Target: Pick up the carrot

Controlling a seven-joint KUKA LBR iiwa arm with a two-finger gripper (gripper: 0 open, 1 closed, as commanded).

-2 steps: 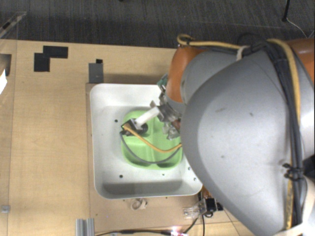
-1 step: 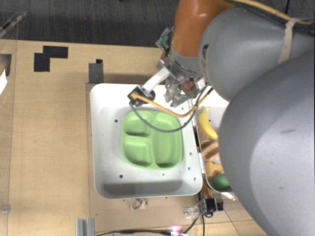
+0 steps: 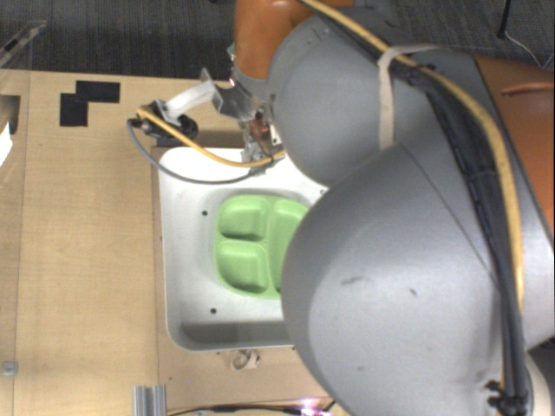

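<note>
One white bin (image 3: 178, 232) in sight on the tan table (image 3: 78, 258), its right part hidden behind the arm (image 3: 408, 258). In the bin, one green tray (image 3: 247, 250), lying flat on the floor toward the far side. Three moulded compartments to be counted on it: two smaller ones stacked on the left and part of a larger one on the right, cut off by the arm. Two small dark holes in the bare bin floor left of the tray. Two black marks on the table at upper left, one stepped, one at the edge.

Reaching in from the right with bulky grey links across the near and right side, orange band (image 3: 269, 11) high at the top. Wrist (image 3: 256, 128) pointing down at the far rim of the bin, beside a looping yellow cable (image 3: 204, 152).

Jaws: released or clenched, cannot tell. Carrot: place cannot be told, with much of the bin covered.
</note>
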